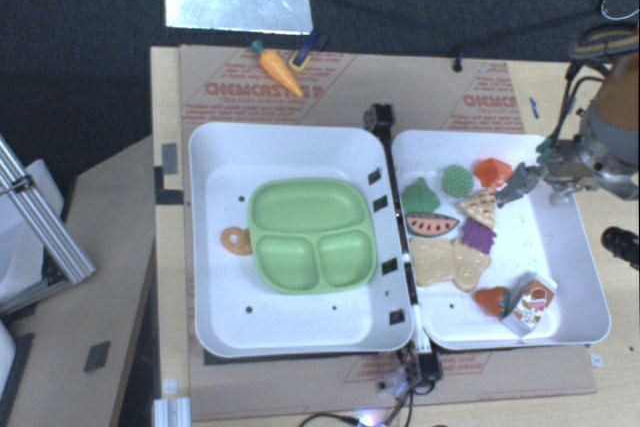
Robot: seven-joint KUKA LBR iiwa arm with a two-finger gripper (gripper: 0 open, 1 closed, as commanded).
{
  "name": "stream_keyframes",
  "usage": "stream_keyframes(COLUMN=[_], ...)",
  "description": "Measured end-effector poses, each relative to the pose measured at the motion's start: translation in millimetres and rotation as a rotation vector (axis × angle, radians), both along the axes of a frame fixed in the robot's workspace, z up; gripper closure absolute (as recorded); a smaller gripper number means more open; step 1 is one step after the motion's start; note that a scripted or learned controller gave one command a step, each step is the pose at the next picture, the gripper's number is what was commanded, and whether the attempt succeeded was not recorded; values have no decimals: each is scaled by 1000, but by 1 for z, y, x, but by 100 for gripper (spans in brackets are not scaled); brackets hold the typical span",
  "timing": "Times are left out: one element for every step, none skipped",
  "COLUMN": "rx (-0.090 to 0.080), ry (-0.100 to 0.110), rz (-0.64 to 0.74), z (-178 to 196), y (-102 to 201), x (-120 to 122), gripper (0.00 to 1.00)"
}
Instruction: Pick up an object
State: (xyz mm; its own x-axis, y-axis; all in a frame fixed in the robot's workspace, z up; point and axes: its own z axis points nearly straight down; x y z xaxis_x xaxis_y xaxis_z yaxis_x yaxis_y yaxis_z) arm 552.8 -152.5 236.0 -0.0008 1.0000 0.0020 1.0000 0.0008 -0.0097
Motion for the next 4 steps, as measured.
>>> stream_keyframes(rx=[-2, -1, -1, -3], ry=[-11, -7, -6, -11], rz=[3, 1, 0, 0], z=[6, -53, -115, -152], y=[0, 9, 15, 15], x=[2, 3, 4, 5], gripper=[0, 0, 0, 0])
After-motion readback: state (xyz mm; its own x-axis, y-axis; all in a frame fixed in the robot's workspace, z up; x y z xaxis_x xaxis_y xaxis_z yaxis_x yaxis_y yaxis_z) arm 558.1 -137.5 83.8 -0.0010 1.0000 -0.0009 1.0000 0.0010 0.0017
